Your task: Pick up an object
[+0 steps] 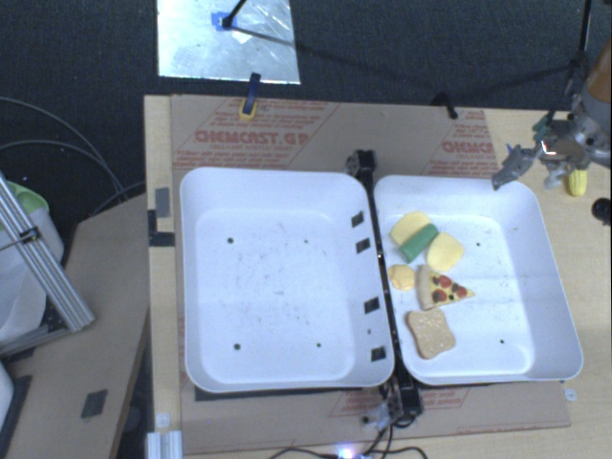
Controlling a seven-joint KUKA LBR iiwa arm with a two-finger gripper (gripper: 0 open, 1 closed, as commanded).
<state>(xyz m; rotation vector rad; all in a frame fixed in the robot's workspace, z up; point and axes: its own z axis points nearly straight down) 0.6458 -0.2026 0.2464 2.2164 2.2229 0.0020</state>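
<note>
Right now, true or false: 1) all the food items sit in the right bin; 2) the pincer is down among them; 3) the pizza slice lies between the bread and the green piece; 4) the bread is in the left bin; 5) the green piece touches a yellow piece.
1) True: all are in the right bin.
2) False: the pincer is at that bin's far right corner, away from them.
3) True: pizza slice, bread, green piece.
4) False: it lies in the right bin.
5) True: it touches the yellow piece.
</note>
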